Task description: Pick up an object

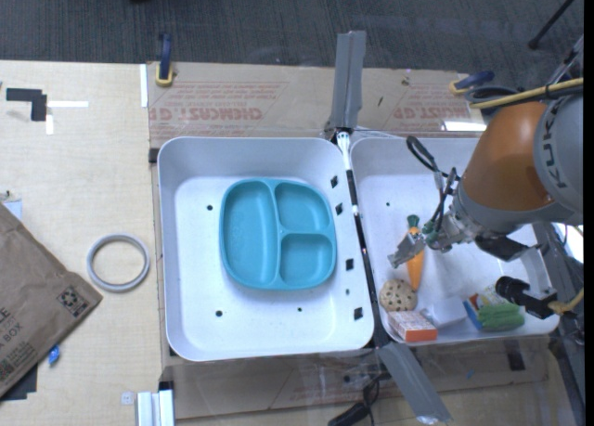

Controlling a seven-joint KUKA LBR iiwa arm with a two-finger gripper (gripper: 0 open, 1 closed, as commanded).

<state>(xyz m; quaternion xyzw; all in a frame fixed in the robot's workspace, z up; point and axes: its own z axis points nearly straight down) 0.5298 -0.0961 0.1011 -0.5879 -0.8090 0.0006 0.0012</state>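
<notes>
Right bin (390, 169): gripper (409, 250) low beside the carrot (415, 266), its grip state impossible to tell.

There are two white bins, the left bin (176, 257) holding one teal divided plate (278, 234) and the right bin (380, 183) holding one orange carrot (415, 268), one cookie (397, 297), one small box (412, 326) and one green item (499, 316), plus one tape ring (118, 262) on the bench.
</notes>
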